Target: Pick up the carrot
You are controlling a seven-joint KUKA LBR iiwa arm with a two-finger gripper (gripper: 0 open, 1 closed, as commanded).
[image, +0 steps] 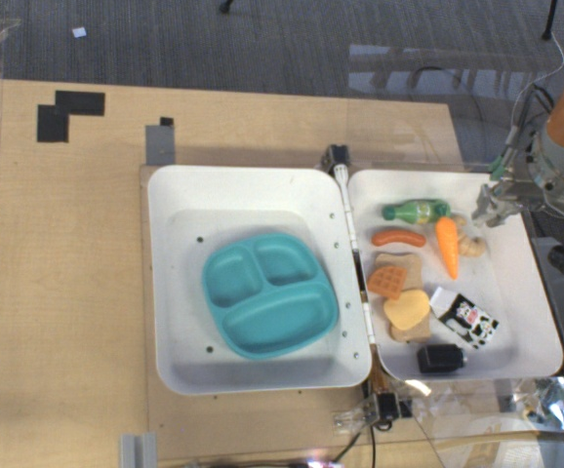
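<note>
The orange carrot (447, 245) lies in the right bin (526, 300), towards its far side, with its thick end pointing away from me and its tip towards me. My gripper (491, 206) hangs over the bin's far right part, just right of the carrot's top end and slightly beyond it. Nothing is visibly held in it. The arm comes in from the right edge of the view.
Around the carrot lie a green bottle (416, 210), a red sausage (399, 238), a waffle (387, 281), a yellow piece (407, 309), a small beige item (472, 247), a black-and-white box (464, 318) and a black object (440, 359). The left bin (180, 213) holds a teal divided plate (269, 295).
</note>
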